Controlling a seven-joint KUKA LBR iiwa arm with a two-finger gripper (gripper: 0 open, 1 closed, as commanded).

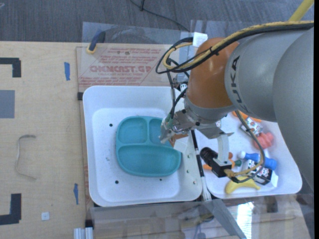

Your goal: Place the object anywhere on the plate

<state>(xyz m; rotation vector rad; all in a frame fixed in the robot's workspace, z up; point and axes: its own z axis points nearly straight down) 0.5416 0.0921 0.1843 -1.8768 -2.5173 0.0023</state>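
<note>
A teal divided plate (147, 148) lies in the left white bin (99, 133). My gripper (168, 132) hangs over the plate's right rim, near the upper right compartment, under the orange band of the wrist. A small orange-brown bit (172, 140) shows just beneath the gripper at the rim; I cannot tell whether it is held or what it is. The arm hides the strip between the two bins.
The right bin (294, 180) holds several small things: a yellow banana-shaped toy (242, 186), a blue piece (269, 163), a pink-orange piece (265, 139) and an orange piece (244, 118). A cardboard sheet (119, 68) lies behind the left bin.
</note>
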